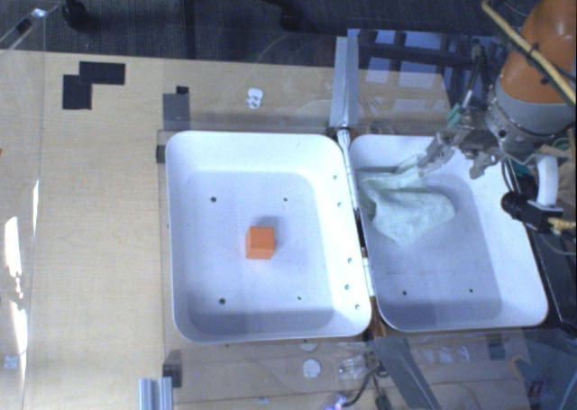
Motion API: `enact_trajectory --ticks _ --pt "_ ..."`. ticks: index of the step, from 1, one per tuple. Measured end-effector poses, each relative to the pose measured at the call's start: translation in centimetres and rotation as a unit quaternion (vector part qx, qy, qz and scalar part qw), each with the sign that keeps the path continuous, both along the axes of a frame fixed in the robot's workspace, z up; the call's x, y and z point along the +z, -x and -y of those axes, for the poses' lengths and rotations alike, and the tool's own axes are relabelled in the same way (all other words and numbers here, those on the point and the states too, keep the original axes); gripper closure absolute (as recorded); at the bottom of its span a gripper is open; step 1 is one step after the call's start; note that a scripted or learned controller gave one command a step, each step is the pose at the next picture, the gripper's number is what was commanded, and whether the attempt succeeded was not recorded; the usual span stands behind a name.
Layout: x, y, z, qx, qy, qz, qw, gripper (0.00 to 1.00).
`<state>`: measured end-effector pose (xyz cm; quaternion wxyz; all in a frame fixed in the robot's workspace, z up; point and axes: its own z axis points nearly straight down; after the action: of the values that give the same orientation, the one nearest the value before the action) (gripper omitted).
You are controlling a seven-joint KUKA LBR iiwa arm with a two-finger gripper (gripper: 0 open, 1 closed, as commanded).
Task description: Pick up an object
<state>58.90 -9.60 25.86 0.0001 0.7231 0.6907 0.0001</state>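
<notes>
Over the right bin (505,305), the gripper (455,154) hangs with fingers spread beside the crumpled pale cloth (407,207), gripping nothing, so closing there may pinch only a loose edge that slips free, while the orange cube (261,242) sits in the left bin (194,296).

Evenly bright overhead light; soft shadows inside the two shallow white plastic bins (270,151). Glare streaks the pale wooden bench (54,219) at left. Slightly soft, grainy focus throughout.
</notes>
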Motion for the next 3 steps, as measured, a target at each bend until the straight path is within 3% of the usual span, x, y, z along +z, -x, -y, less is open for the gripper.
enact_trajectory --ticks 1,2,3 --pt "-1.7 -0.6 -2.4 -0.005 0.0002 0.000 1.0000 0.00" --pt "2.6 0.0 -3.3 0.007 0.0001 0.001 1.0000 0.00" --pt "-12.2 3.9 0.6 0.020 -0.0003 -0.002 0.9998 0.00"
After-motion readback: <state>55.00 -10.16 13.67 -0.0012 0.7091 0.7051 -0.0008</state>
